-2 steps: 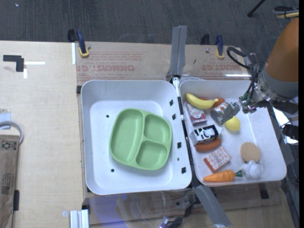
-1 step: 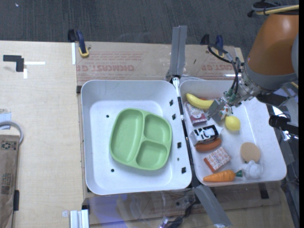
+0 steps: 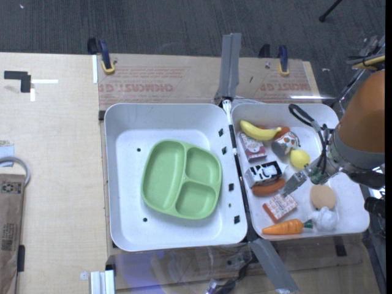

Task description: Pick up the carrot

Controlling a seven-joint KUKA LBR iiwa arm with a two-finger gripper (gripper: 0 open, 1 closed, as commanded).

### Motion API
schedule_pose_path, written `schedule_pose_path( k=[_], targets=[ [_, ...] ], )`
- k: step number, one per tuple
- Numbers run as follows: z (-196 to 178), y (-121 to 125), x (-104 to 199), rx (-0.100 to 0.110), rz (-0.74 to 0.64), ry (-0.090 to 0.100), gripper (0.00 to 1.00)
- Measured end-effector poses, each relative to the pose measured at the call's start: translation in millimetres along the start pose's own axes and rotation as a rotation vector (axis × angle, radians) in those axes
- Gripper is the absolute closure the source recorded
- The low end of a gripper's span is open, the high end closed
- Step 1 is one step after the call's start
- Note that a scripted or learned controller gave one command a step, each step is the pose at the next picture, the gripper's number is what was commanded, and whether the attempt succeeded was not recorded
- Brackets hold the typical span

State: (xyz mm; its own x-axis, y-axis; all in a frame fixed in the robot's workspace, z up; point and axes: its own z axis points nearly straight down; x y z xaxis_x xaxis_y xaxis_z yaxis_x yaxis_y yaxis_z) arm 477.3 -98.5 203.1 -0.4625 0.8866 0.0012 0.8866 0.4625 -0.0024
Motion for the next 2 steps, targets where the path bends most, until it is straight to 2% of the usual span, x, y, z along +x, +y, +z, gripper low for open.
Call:
schedule_pose_path(
  k=[1,2],
  targets=[
    [-22,38,62,-0.002,0.489,-0.002,0.0],
    [-95,57,-40,0.0,0.52,-0.002,0.0]
  ],
)
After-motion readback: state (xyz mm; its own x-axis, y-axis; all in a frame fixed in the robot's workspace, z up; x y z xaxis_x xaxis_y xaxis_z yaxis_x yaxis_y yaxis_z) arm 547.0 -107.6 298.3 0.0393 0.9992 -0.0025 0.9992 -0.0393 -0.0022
